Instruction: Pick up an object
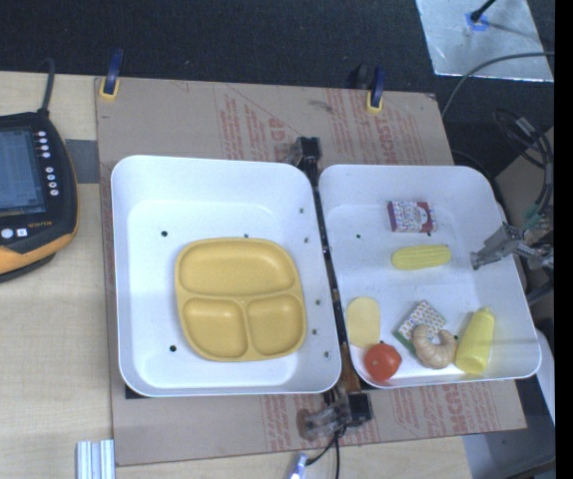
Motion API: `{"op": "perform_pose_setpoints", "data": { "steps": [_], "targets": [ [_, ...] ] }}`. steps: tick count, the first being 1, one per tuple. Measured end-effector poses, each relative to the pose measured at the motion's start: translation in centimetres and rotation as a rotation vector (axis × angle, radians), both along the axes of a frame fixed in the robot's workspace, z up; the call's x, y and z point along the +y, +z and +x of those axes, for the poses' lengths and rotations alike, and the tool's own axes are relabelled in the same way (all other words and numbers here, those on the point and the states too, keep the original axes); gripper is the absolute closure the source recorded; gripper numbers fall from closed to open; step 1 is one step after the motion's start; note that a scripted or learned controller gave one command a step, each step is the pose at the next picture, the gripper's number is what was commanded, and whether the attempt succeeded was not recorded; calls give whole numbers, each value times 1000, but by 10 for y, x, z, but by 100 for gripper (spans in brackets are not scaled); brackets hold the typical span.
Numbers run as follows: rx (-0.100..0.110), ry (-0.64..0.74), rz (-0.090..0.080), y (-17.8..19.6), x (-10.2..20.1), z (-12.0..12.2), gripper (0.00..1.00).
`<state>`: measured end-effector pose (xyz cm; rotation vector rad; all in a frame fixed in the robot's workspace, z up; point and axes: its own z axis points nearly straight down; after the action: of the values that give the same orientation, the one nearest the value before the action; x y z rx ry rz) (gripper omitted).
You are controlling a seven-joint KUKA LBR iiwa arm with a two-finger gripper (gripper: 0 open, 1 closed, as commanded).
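Note:
The right bin (466, 183) holds several small objects. A maroon and white packet (410, 217) lies toward the back, with a yellow corn cob (421, 257) just in front of it. Nearer the front are a pale yellow block (363, 320), a red tomato (382, 361), a checkered cracker (421, 317), a tan curled shrimp-like piece (434, 345) and a yellow bottle (475, 340). My gripper (494, 250) is at the bin's right rim, right of the corn cob and apart from it, partly cut off at the view's edge. Nothing is seen in it.
The left bin (147, 198) holds a yellow divided plate (239, 297). A tablet in an orange case (12, 193) lies on the bench at far left. Blue clamps (112, 73) (374, 86) pin the cardboard at the back. Cables run at the right.

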<state>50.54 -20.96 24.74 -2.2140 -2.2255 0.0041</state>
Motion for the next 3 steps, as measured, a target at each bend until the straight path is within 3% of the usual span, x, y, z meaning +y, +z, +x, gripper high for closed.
{"op": "perform_pose_setpoints", "data": {
  "steps": [1, 2, 3],
  "targets": [
    [0, 2, -1, -13, 43, 87, 0],
    [4, 3, 0, -120, 48, 117, 0],
    [-1, 0, 1, -156, 30, 151, 0]
  ]
}}
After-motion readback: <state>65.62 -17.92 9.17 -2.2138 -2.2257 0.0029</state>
